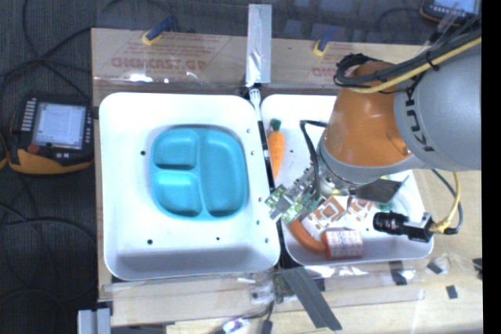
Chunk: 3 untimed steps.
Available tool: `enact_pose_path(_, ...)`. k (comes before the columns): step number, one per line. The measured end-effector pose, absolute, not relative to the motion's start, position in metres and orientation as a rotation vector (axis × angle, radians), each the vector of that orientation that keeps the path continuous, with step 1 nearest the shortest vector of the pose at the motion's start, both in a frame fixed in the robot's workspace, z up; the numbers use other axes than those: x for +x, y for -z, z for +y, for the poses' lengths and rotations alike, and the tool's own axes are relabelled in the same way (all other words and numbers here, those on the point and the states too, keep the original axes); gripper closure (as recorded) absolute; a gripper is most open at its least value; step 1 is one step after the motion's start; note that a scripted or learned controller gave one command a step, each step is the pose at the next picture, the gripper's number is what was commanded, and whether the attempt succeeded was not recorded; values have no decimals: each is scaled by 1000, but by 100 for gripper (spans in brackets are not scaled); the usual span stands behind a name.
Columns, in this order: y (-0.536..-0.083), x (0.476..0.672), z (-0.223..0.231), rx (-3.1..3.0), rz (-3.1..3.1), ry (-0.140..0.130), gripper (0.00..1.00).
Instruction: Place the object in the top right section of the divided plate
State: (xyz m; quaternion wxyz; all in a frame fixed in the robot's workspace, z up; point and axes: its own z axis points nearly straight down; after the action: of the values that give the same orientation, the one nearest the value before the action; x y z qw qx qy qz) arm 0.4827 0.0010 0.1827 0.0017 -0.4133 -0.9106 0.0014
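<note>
Blue divided plate point(197, 171) waits in the left bin point(125, 246) because the gripper point(291, 201), its grip impossible to tell, hovers over the right bin's point(415, 246) clutter beside the carrot point(275, 149).

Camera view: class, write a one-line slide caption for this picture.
Arm reaches over the right bin of toy food, beside a carrot; the blue plate sits in the left bin.
</note>
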Motion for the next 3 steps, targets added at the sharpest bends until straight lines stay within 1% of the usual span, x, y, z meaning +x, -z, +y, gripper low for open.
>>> enact_pose_path(1, -191, 482, 2, -1295, -2854, -4, 100)
enact_pose_path(2, -191, 482, 2, -1295, -2854, -4, 0)
enact_pose_path(3, -191, 482, 2, -1295, -2854, -4, 0)
